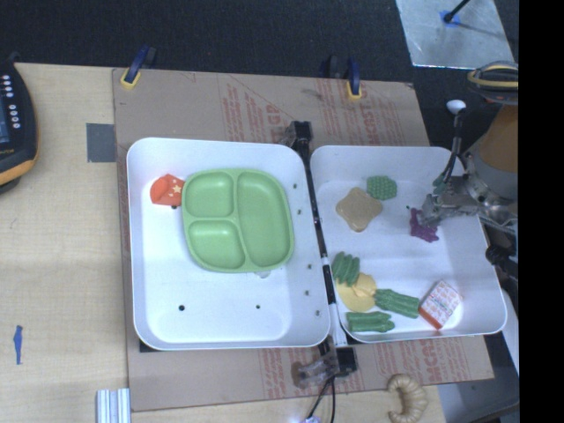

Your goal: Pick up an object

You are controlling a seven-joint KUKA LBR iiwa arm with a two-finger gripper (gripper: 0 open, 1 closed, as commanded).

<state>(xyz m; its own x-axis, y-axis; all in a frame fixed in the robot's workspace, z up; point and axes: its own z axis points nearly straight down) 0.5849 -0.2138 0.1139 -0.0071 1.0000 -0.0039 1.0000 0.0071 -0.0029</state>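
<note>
The right bin (467,263) holds several small items: a tan flat piece (358,209), a round green piece (382,186), a purple toy (424,224), green pods (345,267), a yellow piece (357,294), two more green pods (397,303) (370,322) and a red-and-white packet (441,303). My gripper (438,204) is low at the bin's upper right, right beside and just above the purple toy. Whether it touches the toy is unclear.
The left bin (159,307) carries a green divided plate (238,218) and a red piece (166,189) at its upper left. A black-and-orange pendant (13,122) lies at the bench's far left. Clamps (353,82) hold the cardboard at the back.
</note>
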